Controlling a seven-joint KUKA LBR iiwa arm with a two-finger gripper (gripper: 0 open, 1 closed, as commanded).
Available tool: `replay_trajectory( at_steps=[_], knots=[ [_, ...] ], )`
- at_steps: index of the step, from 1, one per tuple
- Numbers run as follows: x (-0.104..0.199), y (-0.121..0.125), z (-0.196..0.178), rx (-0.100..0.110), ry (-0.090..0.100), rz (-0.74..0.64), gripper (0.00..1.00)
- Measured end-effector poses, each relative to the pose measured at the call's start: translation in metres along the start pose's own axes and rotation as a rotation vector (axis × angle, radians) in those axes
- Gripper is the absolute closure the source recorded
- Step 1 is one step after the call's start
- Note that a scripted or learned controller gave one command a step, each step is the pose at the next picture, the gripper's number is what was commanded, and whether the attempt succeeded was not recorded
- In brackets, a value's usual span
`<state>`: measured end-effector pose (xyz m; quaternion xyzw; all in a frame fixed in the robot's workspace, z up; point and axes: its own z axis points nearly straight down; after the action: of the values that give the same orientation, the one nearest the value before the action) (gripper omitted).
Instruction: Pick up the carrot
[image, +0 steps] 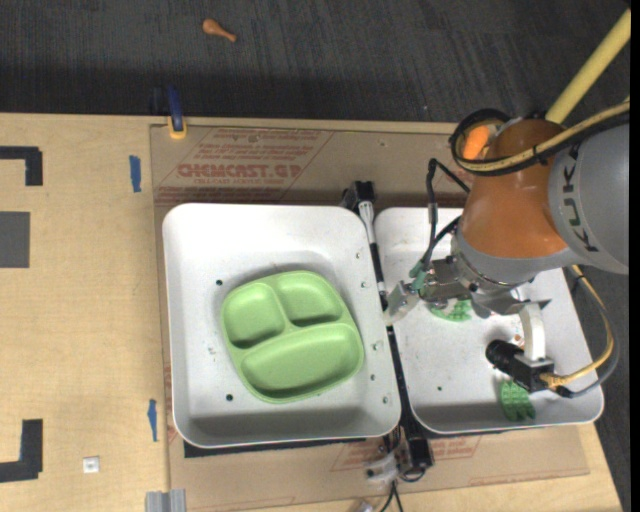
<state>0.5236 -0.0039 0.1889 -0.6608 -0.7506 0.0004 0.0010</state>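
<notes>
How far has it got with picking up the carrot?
Nothing looks done yet. The arm hangs over the right bin, its gripper low by the divider, near a small green piece. The grab and lift are left. A small orange thing lies on the floor beyond the bench, possibly the carrot.

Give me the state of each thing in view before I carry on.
Green divided plate: right way up, flat in the left bin.
Green studded block: lying by the right bin's near edge.
Green piece: in the right bin, partly hidden by the arm.
End effector: low over the right bin's left side.
</notes>
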Motion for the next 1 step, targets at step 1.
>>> replay_trajectory(
  at_steps=[1],
  knots=[
    [0.07,-0.0362,-0.0008,0.001,0.0,-0.012,0.0]
  ],
)
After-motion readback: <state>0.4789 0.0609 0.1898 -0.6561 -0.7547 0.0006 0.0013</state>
